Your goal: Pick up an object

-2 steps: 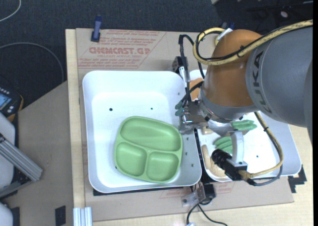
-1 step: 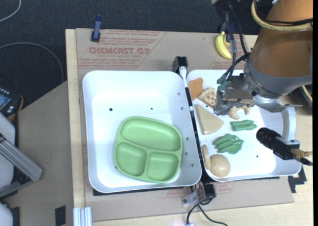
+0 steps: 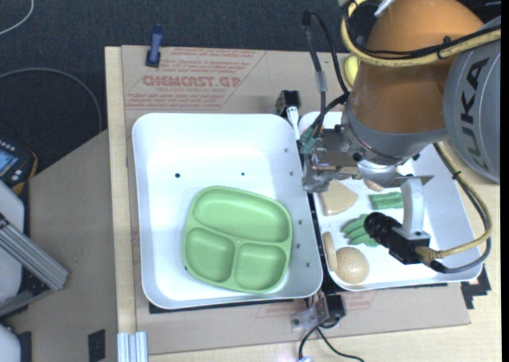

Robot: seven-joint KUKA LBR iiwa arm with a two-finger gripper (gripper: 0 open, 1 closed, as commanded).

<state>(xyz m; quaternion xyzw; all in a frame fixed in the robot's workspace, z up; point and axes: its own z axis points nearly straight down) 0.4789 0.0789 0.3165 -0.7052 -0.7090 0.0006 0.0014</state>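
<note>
A grey robot arm with a broad, glossy orange band reaches in from the right and bends down steeply over the inner edge of the right bin (image 3: 455,203), its bulky wrist covering much of that bin's upper half. The gripper (image 3: 324,168) sits low under the wrist, close to the wall shared by the two bins; the wrist hides it, so whether the claw is wide, narrow or holding anything cannot be told. There are two shallow white bins of smooth plastic with rounded corners, side by side on a brown cardboard sheet (image 3: 191,74) with red print. The left bin (image 3: 159,142) holds one matte light-green tray (image 3: 237,237), rounded and divided into three compartments. The loose objects to pick lie in the right bin: one pale beige wedge (image 3: 338,198) just below the gripper, two green pieces (image 3: 359,226) near the middle, and one smooth tan egg-shaped object (image 3: 351,263) at the bin's near edge.
</note>
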